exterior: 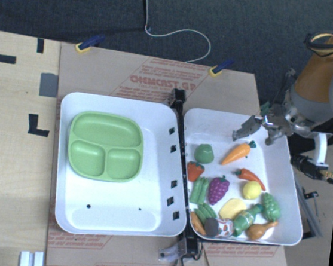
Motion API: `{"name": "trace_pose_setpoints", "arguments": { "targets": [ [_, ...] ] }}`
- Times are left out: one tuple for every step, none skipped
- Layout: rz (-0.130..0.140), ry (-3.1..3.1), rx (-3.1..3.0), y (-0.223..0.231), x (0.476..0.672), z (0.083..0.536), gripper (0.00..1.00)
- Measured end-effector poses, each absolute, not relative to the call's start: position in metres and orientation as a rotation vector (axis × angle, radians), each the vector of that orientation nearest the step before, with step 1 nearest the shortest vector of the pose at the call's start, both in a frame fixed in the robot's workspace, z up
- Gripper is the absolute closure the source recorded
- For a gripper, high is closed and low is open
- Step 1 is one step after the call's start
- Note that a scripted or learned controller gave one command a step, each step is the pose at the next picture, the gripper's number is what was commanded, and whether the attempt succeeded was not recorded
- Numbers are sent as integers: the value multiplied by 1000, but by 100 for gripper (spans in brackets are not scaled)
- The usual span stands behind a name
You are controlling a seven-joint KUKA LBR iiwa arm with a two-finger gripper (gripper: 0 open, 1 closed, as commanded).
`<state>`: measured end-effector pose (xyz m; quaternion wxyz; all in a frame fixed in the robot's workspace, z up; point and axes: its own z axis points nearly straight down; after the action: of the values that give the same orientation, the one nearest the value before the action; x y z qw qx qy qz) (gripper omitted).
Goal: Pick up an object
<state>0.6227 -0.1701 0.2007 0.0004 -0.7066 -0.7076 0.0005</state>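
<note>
Claw (258, 130) spread open, gripping nothing, hovering over right bin (291, 175). Carrot (237, 154) just below claw, not touching. Remaining toy food heaped further below.

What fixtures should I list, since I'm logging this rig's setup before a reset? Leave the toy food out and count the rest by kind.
White bins: 2
Green divided plate: 1
Blue-and-yellow clamps on the cardboard's far edge: 2
Total: 5
</note>
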Motion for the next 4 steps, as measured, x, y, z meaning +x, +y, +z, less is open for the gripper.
{"name": "trace_pose_setpoints", "arguments": {
  "targets": [
    [-17, -2242, -2215, -78, 647, 336, 0],
    [-20, -2241, -2216, 4, 626, 481, 0],
    [3, -2226, -2218, -1, 626, 480, 100],
    [-10, -2236, -2210, 90, 601, 539, 100]
  ]
}}
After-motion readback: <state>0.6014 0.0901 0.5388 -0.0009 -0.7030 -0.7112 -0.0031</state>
